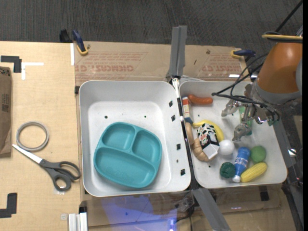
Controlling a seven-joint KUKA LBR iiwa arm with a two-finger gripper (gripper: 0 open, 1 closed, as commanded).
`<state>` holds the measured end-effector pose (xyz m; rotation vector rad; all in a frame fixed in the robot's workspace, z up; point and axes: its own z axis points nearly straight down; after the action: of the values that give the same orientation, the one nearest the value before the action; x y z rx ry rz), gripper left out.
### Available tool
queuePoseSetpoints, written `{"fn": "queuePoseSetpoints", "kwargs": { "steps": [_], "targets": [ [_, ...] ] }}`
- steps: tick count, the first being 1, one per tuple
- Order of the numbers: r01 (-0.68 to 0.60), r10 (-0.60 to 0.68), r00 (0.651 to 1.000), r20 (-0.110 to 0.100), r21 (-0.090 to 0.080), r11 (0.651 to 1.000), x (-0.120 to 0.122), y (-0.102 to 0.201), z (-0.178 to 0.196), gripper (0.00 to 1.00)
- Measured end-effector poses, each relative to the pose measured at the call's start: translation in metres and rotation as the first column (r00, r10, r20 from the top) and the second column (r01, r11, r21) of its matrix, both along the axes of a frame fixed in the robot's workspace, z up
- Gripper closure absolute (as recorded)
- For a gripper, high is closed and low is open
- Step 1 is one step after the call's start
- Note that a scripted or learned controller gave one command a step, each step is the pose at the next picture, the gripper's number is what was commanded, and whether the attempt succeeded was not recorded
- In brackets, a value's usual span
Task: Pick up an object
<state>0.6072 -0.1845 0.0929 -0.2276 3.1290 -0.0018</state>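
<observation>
We see two white bins side by side on the bench; left bin [91, 129] carries a teal tray [127, 154] w/ three compartments, lying toward its near edge; right bin [276, 150] carries the small stuff.

Gripper [243, 126] hangs over the right bin's middle, toward its right edge, fingers apart, nothing between them; arm [281, 69] w/ orange band comes in over the far right corner.

In the right bin: hot dog [200, 99] near the far edge, left of centre; black marker [185, 107] along the left wall; banana [215, 128] at mid-bin; cow toy [207, 134], black-and-white, just in front of the banana, touching it; tan bread piece [198, 148] along the left wall, beside the cow toy; white ball [225, 147] just right of the cow toy, below the gripper; blue bottle [240, 161] near the near edge, tilted; dark green ball [226, 170] touching the bottle's left side; lime [258, 153] to the bottle's right; corn [254, 172] at the near right corner, just beside the bottle.

On the bench left of the bins: scissors [48, 166] w/ grey handles, tape roll [32, 135] just beyond them, apart from the left bin; brown bag [5, 109] at the left edge.
</observation>
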Motion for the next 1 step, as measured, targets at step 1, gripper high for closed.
{"fn": "queuePoseSetpoints", "kwargs": {
  "steps": [1],
  "targets": [
    [-0.019,0.019,1.0,-0.001,0.0,1.0,-0.0817,-0.0376,0.0,0.0]
  ]
}}
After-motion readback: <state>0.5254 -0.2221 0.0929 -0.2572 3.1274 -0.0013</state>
